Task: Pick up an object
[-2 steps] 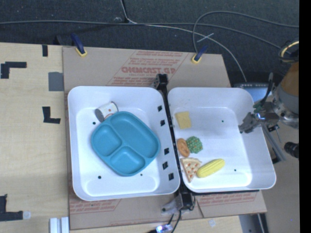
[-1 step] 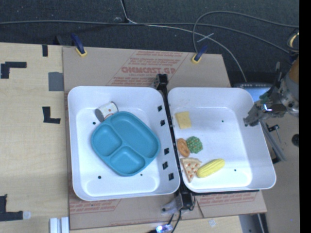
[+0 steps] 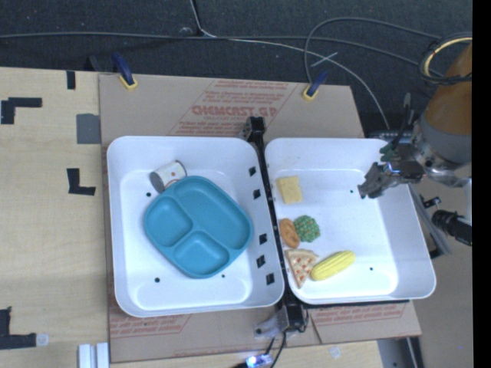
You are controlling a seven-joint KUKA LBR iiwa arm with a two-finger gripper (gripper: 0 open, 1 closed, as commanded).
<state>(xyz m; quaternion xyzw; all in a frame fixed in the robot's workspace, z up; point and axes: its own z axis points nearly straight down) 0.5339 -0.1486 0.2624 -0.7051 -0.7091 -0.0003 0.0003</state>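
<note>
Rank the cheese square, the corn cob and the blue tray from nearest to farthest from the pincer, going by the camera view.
The pincer hangs over the right bin's right side.
1. Corn cob, low in the right bin, and cheese square, by that bin's left wall: too close to call.
2. Blue tray, in the left bin, clearly farthest.

The grey KUKA arm with its orange band [image 3: 449, 75] reaches in from the right edge, its wrist bent leftward and downward. The dark two-finger gripper [image 3: 371, 187] hangs at the arm's left end, its tips pointing down-left; they look close together, though shadow blurs them.
</note>
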